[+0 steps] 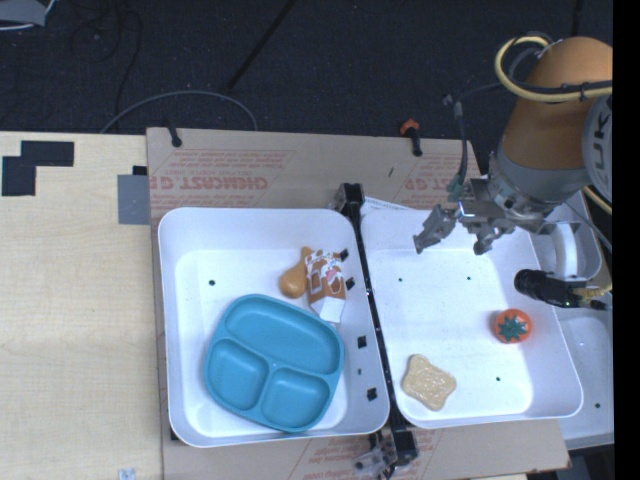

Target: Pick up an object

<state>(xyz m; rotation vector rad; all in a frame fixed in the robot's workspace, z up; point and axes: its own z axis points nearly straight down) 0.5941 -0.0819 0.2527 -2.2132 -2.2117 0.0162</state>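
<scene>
The gripper point(459, 232) hangs over the far edge of the right bin point(560, 393) with its two fingers spread apart and nothing between them. A small red toy point(511, 326) lies near the bin's right wall, apart from the fingers. A slice of toast point(429, 382) rests at the near edge, farther off.

arm point(560, 98) cut off at right edge, small carton point(326, 276) print too small to read
</scene>
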